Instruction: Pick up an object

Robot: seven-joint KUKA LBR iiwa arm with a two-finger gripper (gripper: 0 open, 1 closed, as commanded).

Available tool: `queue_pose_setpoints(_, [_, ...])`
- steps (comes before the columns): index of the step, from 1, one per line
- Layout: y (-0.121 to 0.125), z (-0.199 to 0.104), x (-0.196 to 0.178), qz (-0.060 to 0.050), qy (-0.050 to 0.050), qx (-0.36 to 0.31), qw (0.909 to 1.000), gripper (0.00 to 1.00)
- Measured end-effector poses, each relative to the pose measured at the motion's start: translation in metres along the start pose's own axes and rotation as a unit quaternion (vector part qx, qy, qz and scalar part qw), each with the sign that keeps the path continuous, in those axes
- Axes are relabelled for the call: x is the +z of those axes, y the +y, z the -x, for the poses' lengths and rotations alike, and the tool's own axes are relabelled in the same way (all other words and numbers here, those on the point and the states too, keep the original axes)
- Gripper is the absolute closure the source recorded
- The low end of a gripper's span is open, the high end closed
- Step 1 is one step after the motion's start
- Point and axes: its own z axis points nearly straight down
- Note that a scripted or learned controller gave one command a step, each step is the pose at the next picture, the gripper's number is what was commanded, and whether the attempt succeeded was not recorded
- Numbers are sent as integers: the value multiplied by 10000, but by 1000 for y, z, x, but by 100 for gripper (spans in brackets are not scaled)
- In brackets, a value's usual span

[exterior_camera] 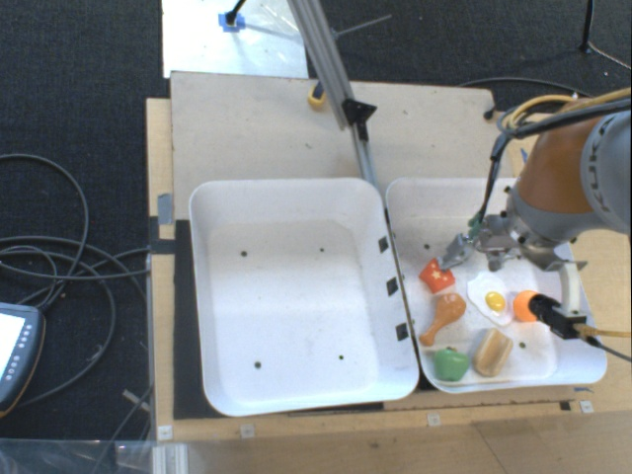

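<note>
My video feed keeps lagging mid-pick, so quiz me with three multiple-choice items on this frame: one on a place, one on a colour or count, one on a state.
1. Which bin holds the toy foods?
A. the left bin
B. the right bin
C. both bins

2. What colour is the piece at the near edge, beside the bread roll?
A. blue
B. purple
C. green

3. How does the fried egg lie?
A. flat on the bin floor
B. lifted up in the air
C. out on the bench

Answers:
1 B: the red piece, drumstick and the rest all lie in the right bin.
2 C: the green piece sits left of the bread roll.
3 A: the fried egg lies flat, below the hand.
</note>
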Motion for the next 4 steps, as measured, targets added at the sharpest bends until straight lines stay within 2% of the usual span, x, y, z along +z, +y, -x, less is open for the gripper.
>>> queue_pose_setpoints(1, [2,1,-14,36,-6,-2,10000,100])
queue_pose_setpoints(2, [6,1,-57,49,-11,-17,10000,100])
queue_pose_setpoints(3, [7,1,-85,44,-12,-20,10000,100])
queue_pose_setpoints(4, [28,-60,-87,42,5,-55,10000,100])
